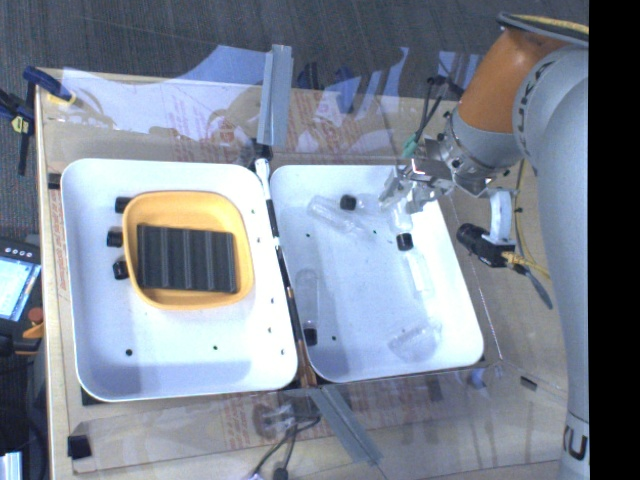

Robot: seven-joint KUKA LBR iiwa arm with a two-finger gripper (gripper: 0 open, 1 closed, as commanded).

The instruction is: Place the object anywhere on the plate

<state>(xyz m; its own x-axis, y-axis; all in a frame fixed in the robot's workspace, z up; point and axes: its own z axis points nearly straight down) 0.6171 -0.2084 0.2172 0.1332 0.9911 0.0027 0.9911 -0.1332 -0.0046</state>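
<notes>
Well to the left of the jaws, the yellow plate lies in the left bin. Nearer, clear plastic tubes lie in the right bin, possibly the object. Whether the gripper is open, I cannot tell.

Plate in left bin

I see two bins — smooth white plastic, matt. Plate: glossy orange-yellow rim, dark ribbed centre. Clear plastic objects — transparent, shiny. Arm band looks smooth orange.
</notes>
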